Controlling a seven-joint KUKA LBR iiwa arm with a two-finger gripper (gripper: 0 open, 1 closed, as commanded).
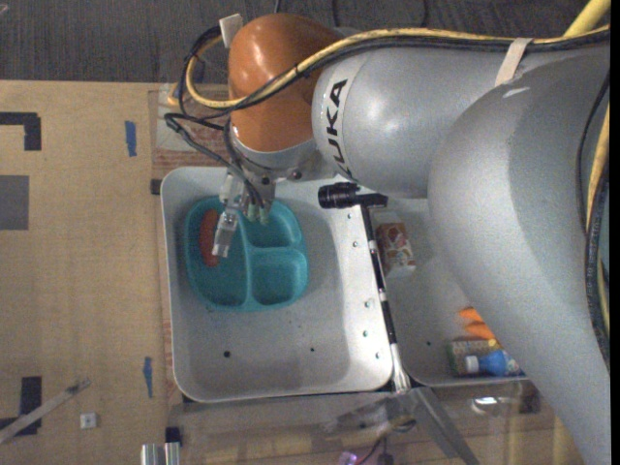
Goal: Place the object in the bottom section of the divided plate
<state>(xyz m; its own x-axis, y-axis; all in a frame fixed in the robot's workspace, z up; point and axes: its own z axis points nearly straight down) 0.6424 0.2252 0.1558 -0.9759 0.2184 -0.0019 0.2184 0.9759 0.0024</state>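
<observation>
Two shallow white bins sit side by side on the tan wooden surface [77, 289]. The left white bin [281, 356] holds one teal plastic plate with dividers [254, 260]. The plate has three parts: one long part on its left side and two smaller parts on its right side, one far and one near. One small red-orange object [207, 240] lies in the long left part. It looks longer than it is wide, and its long side runs from far to near, the same way as that part of the plate. The claw hides some of it, so its ends are hard to see.

The right white bin [426, 352] holds a few things. One small brown and white packet [394, 247] lies close to the bin's left wall. Near the front there are one orange thing [472, 318] and one bottle with a blue end [481, 361], lying on its side with the blue end to the right. The big arm covers much of this bin.

The big grey robot arm with the orange band [407, 124] reaches in from the right and hangs over the left bin. Its claw [225, 235] points down over the far left part of the teal plate, right by the red-orange object. I cannot tell if the claw is clenched or released, or if it has the object.

Four blue tape marks [131, 139] are stuck on the surface.
</observation>
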